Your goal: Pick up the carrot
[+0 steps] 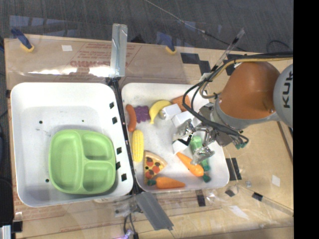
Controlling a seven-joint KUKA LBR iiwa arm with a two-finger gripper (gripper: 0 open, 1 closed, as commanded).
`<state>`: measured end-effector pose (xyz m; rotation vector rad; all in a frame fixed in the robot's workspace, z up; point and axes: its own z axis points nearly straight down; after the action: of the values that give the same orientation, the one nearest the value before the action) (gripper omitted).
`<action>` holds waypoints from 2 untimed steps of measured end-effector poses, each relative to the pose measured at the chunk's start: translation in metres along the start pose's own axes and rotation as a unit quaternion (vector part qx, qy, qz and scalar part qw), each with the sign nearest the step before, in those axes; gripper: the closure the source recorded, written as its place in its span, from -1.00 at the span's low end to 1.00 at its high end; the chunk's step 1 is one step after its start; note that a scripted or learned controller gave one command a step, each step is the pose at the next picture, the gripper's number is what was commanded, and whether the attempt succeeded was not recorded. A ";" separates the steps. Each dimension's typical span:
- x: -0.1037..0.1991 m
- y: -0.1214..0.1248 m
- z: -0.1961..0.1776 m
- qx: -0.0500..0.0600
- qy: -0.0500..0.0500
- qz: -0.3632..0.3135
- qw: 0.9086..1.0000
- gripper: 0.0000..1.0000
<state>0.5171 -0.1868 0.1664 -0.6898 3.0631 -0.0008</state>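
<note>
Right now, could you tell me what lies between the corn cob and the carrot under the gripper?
In the camera view, the pizza slice lies on the bin floor between the corn cob and the carrot, low in the right bin.

Two orange carrots in the right bin [149, 91]: one carrot [191, 165] lying slantwise near the front right corner, thick end toward the corner, the other carrot [169, 183] lying almost flat along the front wall, tip pointing right.

Robotics lab: KUKA arm [249, 91], taped cardboard bench [149, 59] w/ white bins [20, 133], toy food.
</note>
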 end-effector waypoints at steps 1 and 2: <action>0.017 0.028 0.073 0.002 -0.003 0.053 0.999 -1.00; 0.015 0.029 0.063 0.001 -0.003 0.049 0.999 1.00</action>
<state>0.4914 -0.1666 0.1032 -0.5387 3.0861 -0.0026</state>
